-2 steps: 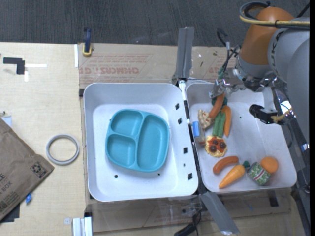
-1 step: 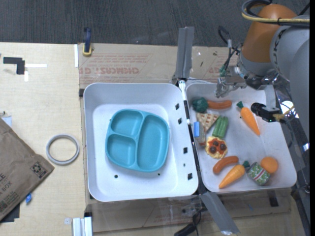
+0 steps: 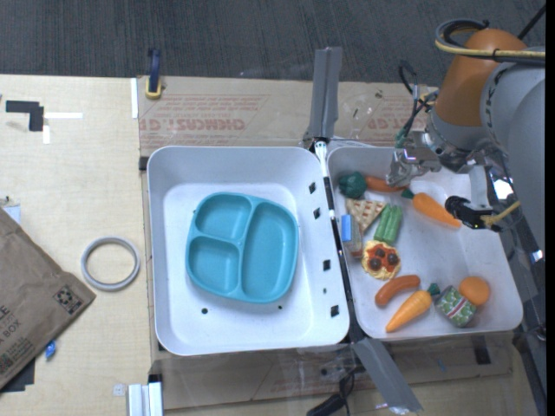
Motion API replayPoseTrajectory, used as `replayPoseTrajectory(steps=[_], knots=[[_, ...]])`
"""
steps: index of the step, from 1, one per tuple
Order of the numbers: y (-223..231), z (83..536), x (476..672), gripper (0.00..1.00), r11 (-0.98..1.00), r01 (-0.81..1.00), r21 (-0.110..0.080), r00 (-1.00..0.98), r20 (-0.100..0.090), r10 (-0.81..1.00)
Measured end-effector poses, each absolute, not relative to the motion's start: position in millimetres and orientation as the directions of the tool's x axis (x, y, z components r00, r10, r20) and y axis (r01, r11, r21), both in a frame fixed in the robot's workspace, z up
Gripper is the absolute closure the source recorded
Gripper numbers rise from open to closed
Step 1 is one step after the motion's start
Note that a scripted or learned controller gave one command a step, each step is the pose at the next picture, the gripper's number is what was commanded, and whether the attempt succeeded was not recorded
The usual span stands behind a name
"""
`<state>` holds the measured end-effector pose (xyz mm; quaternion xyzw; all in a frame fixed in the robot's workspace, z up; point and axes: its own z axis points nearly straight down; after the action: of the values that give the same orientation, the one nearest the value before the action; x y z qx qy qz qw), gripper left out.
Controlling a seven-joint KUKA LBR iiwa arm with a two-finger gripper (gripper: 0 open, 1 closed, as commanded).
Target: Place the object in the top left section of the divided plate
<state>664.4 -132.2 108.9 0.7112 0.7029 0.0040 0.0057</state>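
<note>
The arm (image 3: pixel 507 85) reaches in over the far right corner of the right bin (image 3: pixel 512 267). The left bin (image 3: pixel 165 258) carries the blue divided plate (image 3: pixel 243 247) at its centre; all three sections hold nothing. The gripper (image 3: pixel 401 170) hangs above the right bin's far edge; finger state cannot be determined. Toy foods lie in the right bin: a carrot (image 3: pixel 435 211) near the far edge, a sausage (image 3: pixel 397 289), a pizza slice (image 3: pixel 381 259).

A turquoise divided plate (image 3: pixel 243 247) sits in a white bin (image 3: pixel 165 258). The other white bin (image 3: pixel 507 306) holds 2 orange carrots (image 3: pixel 408 311), a green cucumber (image 3: pixel 388 224) and a red-dotted yellow pizza (image 3: pixel 381 259).
</note>
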Motion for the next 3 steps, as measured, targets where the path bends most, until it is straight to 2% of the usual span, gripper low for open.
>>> replayPoseTrajectory(steps=[1, 2, 3], knots=[[-123, 107, 665.6, 1.00, -0.092, 0.995, 0.026, 0.092, -0.007, 0.996], [-113, 107, 666.0, 1.00, -0.253, 0.967, 0.029, 0.253, -0.003, 0.967], [-98, 107, 666.1, 1.00, -0.263, 0.964, 0.028, 0.263, -0.002, 0.965]])
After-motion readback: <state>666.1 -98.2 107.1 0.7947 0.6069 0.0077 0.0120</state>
